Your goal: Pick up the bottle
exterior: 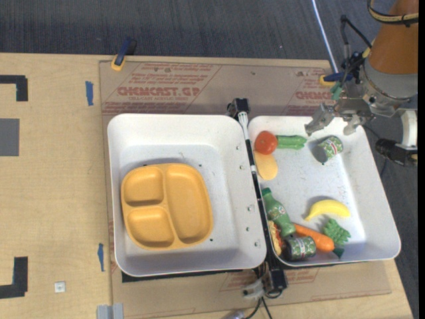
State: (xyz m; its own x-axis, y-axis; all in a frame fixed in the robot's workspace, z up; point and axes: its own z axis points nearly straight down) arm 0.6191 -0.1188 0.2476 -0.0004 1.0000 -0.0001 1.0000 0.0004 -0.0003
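Observation:
The bottle [275, 214] is green with a printed label. It lies on its side along the left wall of the right bin [372, 185], its neck pointing toward the back. My gripper [331, 125] hovers over the back of that bin, well away from the bottle. Its fingers are spread open with nothing between them. A grey-green can [329, 149] lies just in front of the fingertips.
A red tomato [265, 142] with a green stem piece [291, 141] and a pale yellow item [267, 168] lie near the bottle's neck. A banana [327, 209], a carrot [315, 236] and a dark can [300, 246] crowd the front corner. The left bin [133, 135] holds a yellow divided plate [166, 205].

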